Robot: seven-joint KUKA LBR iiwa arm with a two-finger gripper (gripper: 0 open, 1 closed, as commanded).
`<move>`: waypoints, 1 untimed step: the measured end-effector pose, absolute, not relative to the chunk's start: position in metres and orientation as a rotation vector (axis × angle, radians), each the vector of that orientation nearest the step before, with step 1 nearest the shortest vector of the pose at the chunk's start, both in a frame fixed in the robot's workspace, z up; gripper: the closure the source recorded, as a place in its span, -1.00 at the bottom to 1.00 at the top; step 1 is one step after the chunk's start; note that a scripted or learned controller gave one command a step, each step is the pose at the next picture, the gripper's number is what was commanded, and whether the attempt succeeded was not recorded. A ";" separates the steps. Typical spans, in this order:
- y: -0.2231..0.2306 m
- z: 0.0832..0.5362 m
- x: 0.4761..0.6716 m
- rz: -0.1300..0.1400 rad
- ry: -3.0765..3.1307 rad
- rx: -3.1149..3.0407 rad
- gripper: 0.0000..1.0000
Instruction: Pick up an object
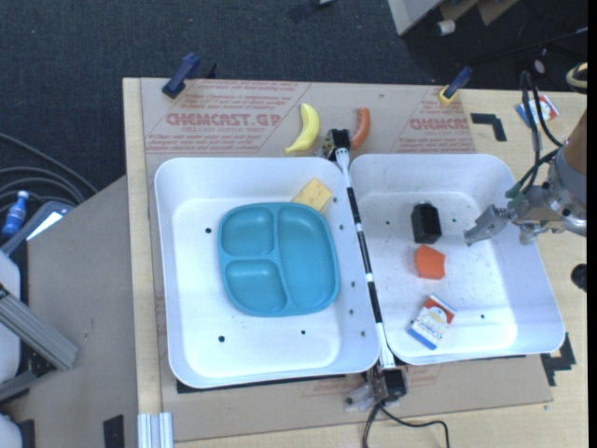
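Both white bins (187, 343) look like smooth moulded plastic with a faint sheen. The blue divided plate (278, 256) is smooth plastic, softly glossy. The bench (233, 115) is covered in brown paper-like sheeting, matt, printed in red. The banana (304, 129) appears smooth and plastic-like. The small carton (431, 323) looks like printed card. The black block (426, 221) is matt. The orange piece (430, 262) is matt; material unclear.

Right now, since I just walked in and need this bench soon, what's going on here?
A robot arm reaches in from the right over the right bin, its claw hovering with nothing visibly held. Below it lie a black block, an orange piece and a small box. The left bin holds a blue divided plate and a yellow block.
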State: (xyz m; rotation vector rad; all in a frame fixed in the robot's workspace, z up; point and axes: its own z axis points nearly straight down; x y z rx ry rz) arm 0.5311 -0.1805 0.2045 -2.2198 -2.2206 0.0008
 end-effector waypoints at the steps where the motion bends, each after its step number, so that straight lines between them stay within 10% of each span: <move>1: -0.155 0.085 0.570 0.000 -2.223 -2.220 -1.00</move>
